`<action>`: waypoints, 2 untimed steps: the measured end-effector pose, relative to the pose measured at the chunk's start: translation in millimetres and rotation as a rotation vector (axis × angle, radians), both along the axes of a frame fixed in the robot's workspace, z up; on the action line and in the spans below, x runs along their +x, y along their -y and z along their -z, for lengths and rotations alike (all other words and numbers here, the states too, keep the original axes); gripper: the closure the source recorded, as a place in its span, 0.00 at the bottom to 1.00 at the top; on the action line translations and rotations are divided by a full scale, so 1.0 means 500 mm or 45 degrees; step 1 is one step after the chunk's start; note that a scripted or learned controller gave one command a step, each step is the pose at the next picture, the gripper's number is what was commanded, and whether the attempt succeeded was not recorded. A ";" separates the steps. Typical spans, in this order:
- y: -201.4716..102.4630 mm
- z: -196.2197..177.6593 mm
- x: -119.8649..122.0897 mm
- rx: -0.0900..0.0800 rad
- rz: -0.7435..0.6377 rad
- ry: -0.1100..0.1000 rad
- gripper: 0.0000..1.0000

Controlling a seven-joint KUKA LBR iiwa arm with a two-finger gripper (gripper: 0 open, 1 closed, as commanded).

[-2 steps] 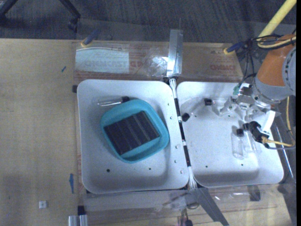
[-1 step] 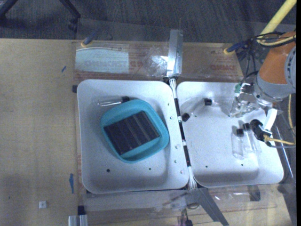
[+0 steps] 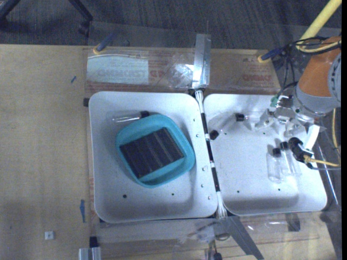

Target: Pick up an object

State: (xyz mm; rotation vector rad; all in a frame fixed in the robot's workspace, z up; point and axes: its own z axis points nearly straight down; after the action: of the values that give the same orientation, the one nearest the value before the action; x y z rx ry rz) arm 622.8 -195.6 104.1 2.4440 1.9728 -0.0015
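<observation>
A teal dish point(image 3: 155, 149) with a dark ribbed inside lies tilted in the left bin point(image 3: 103, 199). Behind it rests a clear tube with a black cap point(image 3: 129, 116). In the right bin point(image 3: 255, 196) a clear small bottle point(image 3: 276, 166) lies near the right wall. Two small black-tipped pieces point(image 3: 238, 116) point(image 3: 213, 135) sit toward that bin's back left. My gripper point(image 3: 286, 124) hangs over the back right of the right bin, just behind the clear bottle, under the orange band point(image 3: 319, 80). Its own body hides what lies beneath it.
A metal divider point(image 3: 210, 161) runs between the two bins. Behind the bins lie a labelled plastic bag point(image 3: 118, 69), crumpled clear wrap point(image 3: 181, 73) and a metal bracket point(image 3: 202, 58). A yellow cable point(image 3: 325, 164) trails off the wrist at right.
</observation>
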 end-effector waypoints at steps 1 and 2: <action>0.013 0.029 -0.072 0.015 0.018 0.013 0.00; 0.020 0.010 -0.074 0.006 0.021 0.013 1.00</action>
State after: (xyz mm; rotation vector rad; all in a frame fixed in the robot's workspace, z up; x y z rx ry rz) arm 586.0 -205.7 98.9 2.4579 1.9512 0.0153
